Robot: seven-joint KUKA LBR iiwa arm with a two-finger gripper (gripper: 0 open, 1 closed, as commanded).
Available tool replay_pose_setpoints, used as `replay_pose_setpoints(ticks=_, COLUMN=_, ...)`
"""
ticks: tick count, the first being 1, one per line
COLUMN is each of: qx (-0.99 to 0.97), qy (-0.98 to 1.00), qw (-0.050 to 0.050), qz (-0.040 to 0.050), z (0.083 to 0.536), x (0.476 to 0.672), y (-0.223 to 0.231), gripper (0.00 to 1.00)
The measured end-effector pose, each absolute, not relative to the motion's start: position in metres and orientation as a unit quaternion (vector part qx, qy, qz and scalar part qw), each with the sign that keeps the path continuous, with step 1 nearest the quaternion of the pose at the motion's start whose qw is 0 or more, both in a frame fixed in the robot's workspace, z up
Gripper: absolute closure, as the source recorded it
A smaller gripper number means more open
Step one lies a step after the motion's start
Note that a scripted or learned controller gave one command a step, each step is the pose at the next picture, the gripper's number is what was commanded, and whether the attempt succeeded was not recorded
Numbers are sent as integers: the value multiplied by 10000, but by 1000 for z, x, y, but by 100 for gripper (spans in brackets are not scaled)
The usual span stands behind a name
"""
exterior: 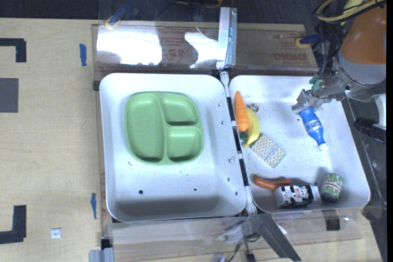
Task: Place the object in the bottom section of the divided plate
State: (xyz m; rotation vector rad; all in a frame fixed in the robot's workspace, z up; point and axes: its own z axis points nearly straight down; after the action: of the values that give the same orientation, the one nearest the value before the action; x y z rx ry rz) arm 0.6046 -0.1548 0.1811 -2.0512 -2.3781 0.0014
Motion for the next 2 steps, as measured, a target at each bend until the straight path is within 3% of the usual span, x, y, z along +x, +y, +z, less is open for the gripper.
replay_pose_setpoints(ticks=1, qx=-6079, qy=-7940, qw=-2, qz=1, z=236, x=617, y=-102, gripper=100)
replay_pose_setpoints(ticks=2, qx=-6230, qy=-7822, qw=0, qz=4, z=238, x=666, y=-42, gripper=100)
